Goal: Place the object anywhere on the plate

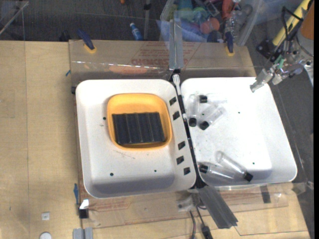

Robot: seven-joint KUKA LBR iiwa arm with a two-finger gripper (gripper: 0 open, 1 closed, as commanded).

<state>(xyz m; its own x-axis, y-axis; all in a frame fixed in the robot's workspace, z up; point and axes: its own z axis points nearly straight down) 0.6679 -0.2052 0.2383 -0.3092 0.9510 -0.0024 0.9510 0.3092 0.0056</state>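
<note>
Right of the yellow plate [138, 120], clear tubes [225, 167] lie unpicked, and the gripper [259, 83] up at that bin's far corner carries nothing I can see.

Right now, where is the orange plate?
The orange plate sits in the left bin, a dark ribbed block on it, just left of the divider between the bins.

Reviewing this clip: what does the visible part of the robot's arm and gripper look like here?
At the camera view's upper right, the gripper shows as a slim, pale grey metallic piece tapering toward the right bin. Behind it sits a cluttered wrist section with dark cables, small green fittings and a yellow strip. An orange patch shows at the frame's edge above. Finer markings are too small to read.
</note>
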